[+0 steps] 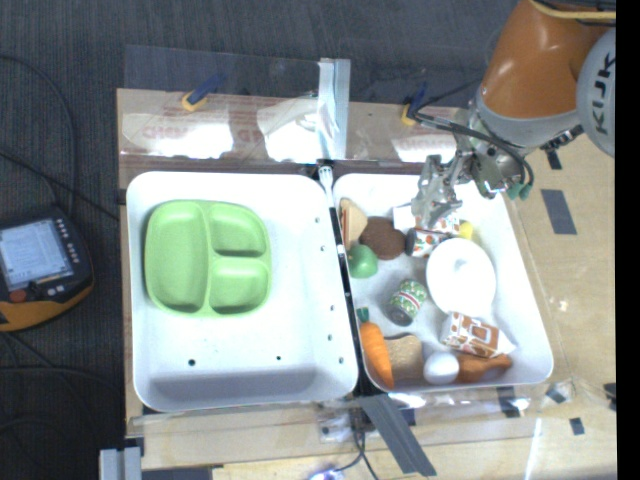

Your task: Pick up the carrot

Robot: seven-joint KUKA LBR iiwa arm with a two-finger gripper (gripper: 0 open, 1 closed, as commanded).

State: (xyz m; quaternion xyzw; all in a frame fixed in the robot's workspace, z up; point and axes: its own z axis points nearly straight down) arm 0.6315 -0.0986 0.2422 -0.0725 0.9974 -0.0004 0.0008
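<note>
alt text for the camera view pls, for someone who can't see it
A grey and orange robot arm's claw hangs over the far end of the right white bin, which is crowded with toy food, while the orange toy carrot lies at that bin's near left corner. The left white bin holds a green divided plastic plate.

From my console the gripper (437,196) reads as bare, dull metal, under an arm (535,53) with a glossy orange shell. Just below its tips I see a white plate (461,276) with a smooth sheen. Further down lies the carrot (375,353), smooth orange plastic, faintly shiny. Both bins look like glossy white plastic; far to the tool's left the left bin (240,363) holds a green tray (208,257), matt plastic.
</note>
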